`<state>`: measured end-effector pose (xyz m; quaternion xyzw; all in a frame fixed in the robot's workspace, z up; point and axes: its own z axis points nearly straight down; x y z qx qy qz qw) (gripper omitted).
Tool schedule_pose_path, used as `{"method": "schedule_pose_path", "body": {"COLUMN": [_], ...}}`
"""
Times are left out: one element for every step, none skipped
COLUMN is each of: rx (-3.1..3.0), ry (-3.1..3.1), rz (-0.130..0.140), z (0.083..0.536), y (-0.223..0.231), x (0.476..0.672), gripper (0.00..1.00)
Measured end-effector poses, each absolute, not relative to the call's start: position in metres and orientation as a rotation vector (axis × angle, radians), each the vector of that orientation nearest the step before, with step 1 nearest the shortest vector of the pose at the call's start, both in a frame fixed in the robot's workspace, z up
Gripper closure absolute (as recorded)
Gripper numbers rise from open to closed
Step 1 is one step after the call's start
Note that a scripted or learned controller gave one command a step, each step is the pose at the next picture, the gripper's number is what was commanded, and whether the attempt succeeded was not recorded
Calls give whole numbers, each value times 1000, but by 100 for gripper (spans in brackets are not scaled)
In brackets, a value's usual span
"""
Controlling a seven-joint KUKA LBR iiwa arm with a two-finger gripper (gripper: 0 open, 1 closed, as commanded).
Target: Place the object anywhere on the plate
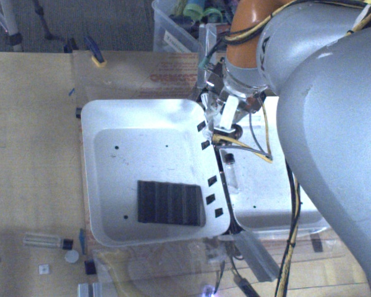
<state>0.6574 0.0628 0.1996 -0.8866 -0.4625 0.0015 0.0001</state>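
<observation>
The dark ribbed slab (pixel 170 203) is lying flat on the floor of the left bin (pixel 111 119), toward its near right corner and well apart from the gripper. Whether it is serving as the plate or as the object to be placed is not something the view is settling.

Left of that bin, on the bare bench (pixel 25 135), a clear tube (pixel 43 240) and a small round piece (pixel 71 257) are lying near the bin's front corner, and a blue clip (pixel 98 57) is sitting farther back. A row of black tabs (pixel 210 181) is running along the left bin's right rim.

Above that rim, where the two bins are meeting, the gripper (pixel 219 127) is hanging near the far end. Whether it is released or clenched cannot be told from this angle, and nothing is showing in its grasp. Just below it, a small clear vial with a dark cap (pixel 229 166) is lying in the right bin (pixel 266 212), close to the shared wall. A yellow cable (pixel 250 148) is looping from the wrist, and the grey arm (pixel 334 116) is covering much of the right bin. Behind, a clear tub (pixel 191 8) is holding colourful items.
</observation>
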Motion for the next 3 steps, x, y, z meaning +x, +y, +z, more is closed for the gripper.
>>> {"method": "schedule_pose_path", "body": {"rx": [-2629, -2785, -2461], "ry": [-1720, -1452, -1951], "rz": [1, -2, 1], "z": [169, 86, 216], "y": [226, 175, 219], "x": [666, 622, 567], "gripper": [100, 100, 100]}}
